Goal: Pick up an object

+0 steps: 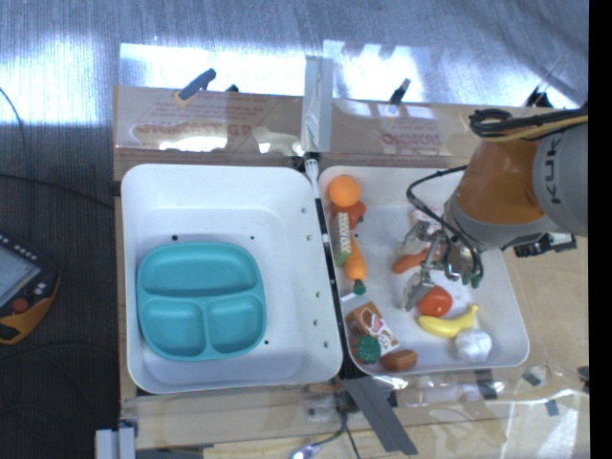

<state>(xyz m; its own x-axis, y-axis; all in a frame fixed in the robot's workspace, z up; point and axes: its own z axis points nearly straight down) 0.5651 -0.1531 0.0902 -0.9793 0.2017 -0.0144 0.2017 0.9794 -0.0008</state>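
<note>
Jaws [427, 273] down in right bin [507, 347], spread apart, gripping nothing; red tomato [435, 302] just near of them, banana [448, 324] beside it. Teal divided tray [200, 299] in left bin [220, 189].

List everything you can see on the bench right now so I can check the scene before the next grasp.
bins: 2, white, side by side
divided tray: 1, teal, left bin
orange: 1, orange, right bin, far left corner
carrot: 1, orange, right bin, along left wall
tomato: 1, red, right bin, by the hand
banana: 1, yellow, near side, beside tomato
garlic-like bulb: 1, white, near right corner
packet: 1, brown printed, near left corner
arm: 1, grey with orange band, from the right
hand: 1, over right bin
</note>
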